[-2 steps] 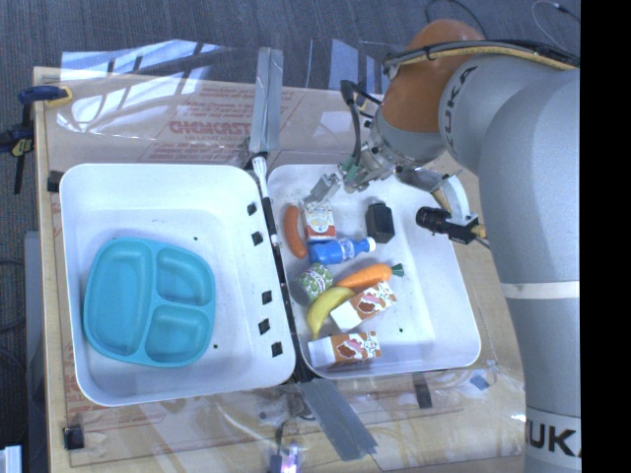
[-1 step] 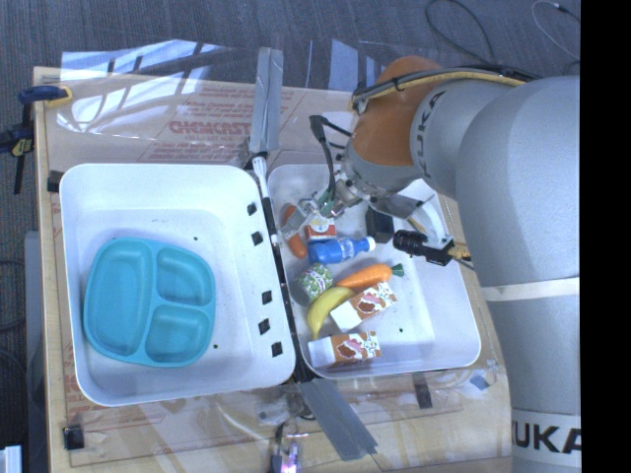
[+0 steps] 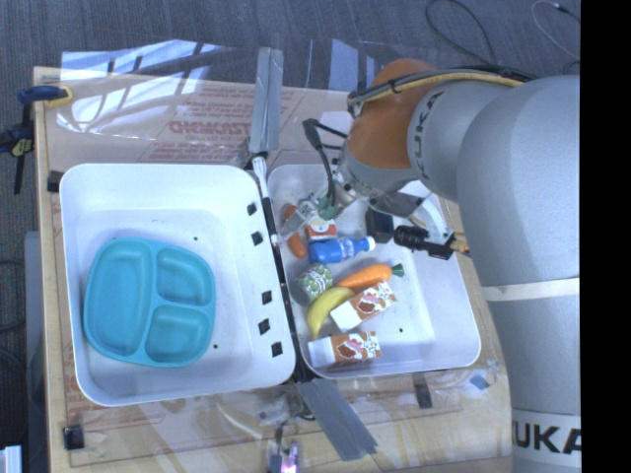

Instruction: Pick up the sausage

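A blue divided plate lies in the left bin. In the right bin, the sausage lies at the far left corner, touching the gripper; whether the gripper is open cannot be told. Nearer: blue bottle, carrot, banana.

You have two bins of smooth white plastic with a slight sheen. The blue tray looks like matt plastic. The arm has a smooth grey painted shell, its orange band glossy. The banana and carrot look like shiny plastic. The bench looks like rough brown board under clear film.
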Controlling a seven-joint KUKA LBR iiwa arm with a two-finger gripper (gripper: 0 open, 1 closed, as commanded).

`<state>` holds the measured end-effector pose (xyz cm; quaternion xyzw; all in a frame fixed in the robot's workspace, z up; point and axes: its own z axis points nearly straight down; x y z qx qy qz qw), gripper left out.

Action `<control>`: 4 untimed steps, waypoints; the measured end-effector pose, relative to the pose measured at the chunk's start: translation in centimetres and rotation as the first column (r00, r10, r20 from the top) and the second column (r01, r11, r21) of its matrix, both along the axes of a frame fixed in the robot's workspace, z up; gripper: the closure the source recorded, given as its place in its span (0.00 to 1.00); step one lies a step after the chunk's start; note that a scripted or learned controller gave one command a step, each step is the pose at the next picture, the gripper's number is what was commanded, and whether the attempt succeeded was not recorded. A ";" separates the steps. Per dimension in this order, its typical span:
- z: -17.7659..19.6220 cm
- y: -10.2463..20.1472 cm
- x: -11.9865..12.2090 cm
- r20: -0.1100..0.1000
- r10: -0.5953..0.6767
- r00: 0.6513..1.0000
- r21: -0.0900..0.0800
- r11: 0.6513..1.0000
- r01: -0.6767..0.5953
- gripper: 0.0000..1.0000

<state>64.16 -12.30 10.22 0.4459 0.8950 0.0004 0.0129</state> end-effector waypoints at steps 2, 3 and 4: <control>4.4 -3.9 0.2 -0.023 -0.016 1.000 0.010 1.000 0.016 1.00; 4.4 -3.9 0.1 -0.023 -0.016 1.000 0.010 1.000 0.016 0.00; -0.4 -0.2 -0.2 -0.017 0.098 0.995 0.005 0.995 -0.098 0.00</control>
